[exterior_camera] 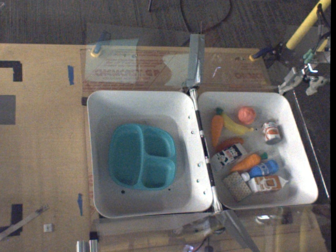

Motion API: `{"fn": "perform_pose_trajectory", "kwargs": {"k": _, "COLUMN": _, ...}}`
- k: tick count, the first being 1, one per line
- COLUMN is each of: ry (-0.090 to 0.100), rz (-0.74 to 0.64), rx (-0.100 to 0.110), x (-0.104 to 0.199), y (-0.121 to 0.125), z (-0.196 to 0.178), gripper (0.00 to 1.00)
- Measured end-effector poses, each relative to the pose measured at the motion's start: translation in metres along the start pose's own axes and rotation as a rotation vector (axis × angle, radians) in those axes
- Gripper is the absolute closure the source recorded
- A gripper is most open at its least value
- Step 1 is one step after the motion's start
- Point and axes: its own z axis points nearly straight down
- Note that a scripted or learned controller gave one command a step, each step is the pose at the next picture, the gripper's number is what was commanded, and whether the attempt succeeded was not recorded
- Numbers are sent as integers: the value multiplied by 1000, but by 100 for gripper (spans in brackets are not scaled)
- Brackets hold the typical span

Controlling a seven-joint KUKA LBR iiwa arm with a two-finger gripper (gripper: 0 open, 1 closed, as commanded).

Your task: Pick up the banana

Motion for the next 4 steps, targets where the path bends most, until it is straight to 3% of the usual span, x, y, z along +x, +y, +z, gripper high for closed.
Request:
{"fn": "perform_pose_trajectory", "kwargs": {"k": 1, "ry": -2, "rz": 201, "rx": -1, "x": -4, "y": -9, "z": -9, "gripper": 0}}
{"fn": "perform_pose_trajectory", "kwargs": {"k": 2, "ry": -1, "rz": 100, "rx": 0, "x": 28, "y": -16, "z": 130, "gripper": 0}}
{"fn": "perform_pose_trajectory", "kwargs": {"k": 3, "ry": 0, "rz": 287, "rx": -5, "x": 98, "y": 1, "z": 194, "gripper": 0}}
{"fn": "perform_pose_trajectory", "kwargs": {"k": 4, "ry": -1, "rz": 148, "rx": -4, "x": 126, "y": -6, "z": 194, "gripper": 0}}
